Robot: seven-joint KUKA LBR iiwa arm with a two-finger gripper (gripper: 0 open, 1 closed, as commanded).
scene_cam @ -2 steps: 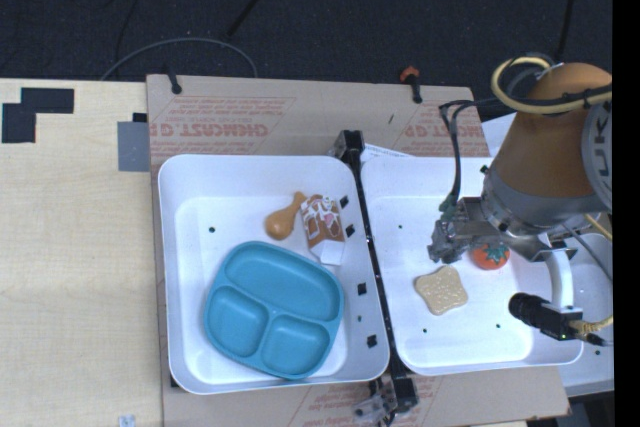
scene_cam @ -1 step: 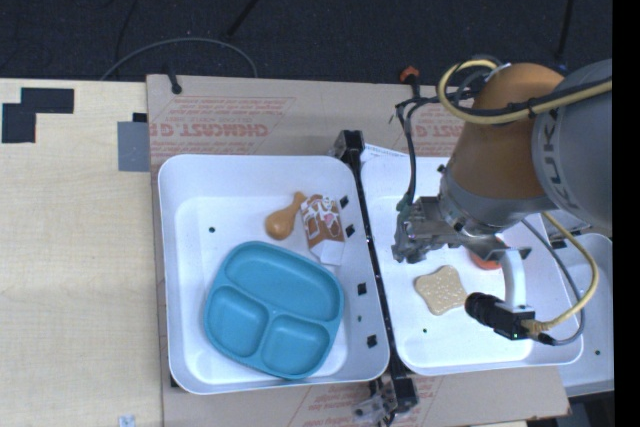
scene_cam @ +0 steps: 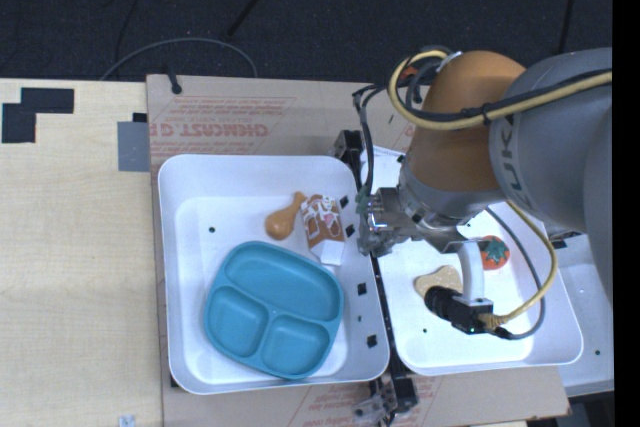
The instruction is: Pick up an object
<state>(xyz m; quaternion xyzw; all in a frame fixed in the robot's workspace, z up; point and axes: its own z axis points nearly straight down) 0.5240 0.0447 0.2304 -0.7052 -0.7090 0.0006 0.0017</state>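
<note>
arm (scene_cam: pixel 540 145): grey, enters from the right, bent steeply down | orange band (scene_cam: pixel 460 115): above the wrist, yellow and black cables looped around it | pincer (scene_cam: pixel 372 225): low, at the wrist's left side, fingers indistinct

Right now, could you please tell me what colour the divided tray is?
The divided tray is light blue, seen in the camera view.

The left bin (scene_cam: pixel 180 215) contains a blue three-compartment tray (scene_cam: pixel 272 308), an orange drumstick-shaped toy (scene_cam: pixel 284 217) and a small printed carton (scene_cam: pixel 322 219). The arm (scene_cam: pixel 470 140) extends over the right bin (scene_cam: pixel 560 340), above a tan piece (scene_cam: pixel 437 281) and a red-orange ball (scene_cam: pixel 494 254).
</note>
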